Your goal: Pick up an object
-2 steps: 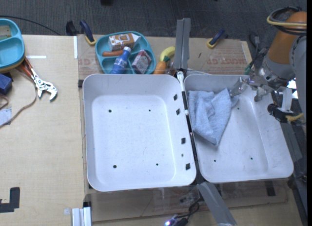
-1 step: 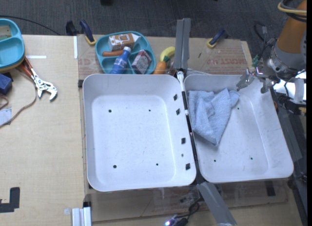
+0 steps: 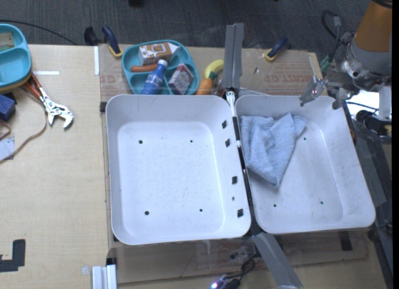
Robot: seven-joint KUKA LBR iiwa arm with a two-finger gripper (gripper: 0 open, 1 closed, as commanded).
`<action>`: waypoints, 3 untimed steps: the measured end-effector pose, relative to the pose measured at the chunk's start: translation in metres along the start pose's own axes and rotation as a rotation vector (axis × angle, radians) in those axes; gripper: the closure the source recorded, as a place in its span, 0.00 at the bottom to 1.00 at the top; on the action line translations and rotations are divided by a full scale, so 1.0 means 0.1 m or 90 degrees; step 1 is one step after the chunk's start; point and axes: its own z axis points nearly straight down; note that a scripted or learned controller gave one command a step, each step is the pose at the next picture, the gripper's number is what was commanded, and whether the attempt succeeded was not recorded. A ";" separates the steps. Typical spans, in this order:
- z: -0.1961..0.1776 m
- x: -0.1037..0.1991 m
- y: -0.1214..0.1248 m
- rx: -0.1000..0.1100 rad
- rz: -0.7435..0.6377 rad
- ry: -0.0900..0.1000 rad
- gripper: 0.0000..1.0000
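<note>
A crumpled light-blue cloth [image 3: 271,146] lies in the right bin [image 3: 330,200], against its left wall and toward the back. My gripper [image 3: 324,96] hangs over the bin's back right corner, up and to the right of the cloth and apart from it. Its two fingers are spread open and nothing is between them. The orange band of the arm [image 3: 376,27] rises above it at the right edge.
The left bin [image 3: 168,175] sits beside the right one, with a metal divider post [image 3: 233,54] behind the seam. Behind the bins stand a blue tray [image 3: 159,66] of small items and a banana [image 3: 214,70]. A wrench [image 3: 55,111] lies at far left.
</note>
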 end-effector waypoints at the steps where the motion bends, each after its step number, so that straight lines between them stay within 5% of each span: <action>1: 0.93 -0.39 -0.30 0.002 -0.046 0.001 0.00; 2: 1.23 -0.26 -0.47 0.000 -0.119 0.001 0.00; 3: 1.15 0.07 -0.33 0.001 -0.016 0.001 0.00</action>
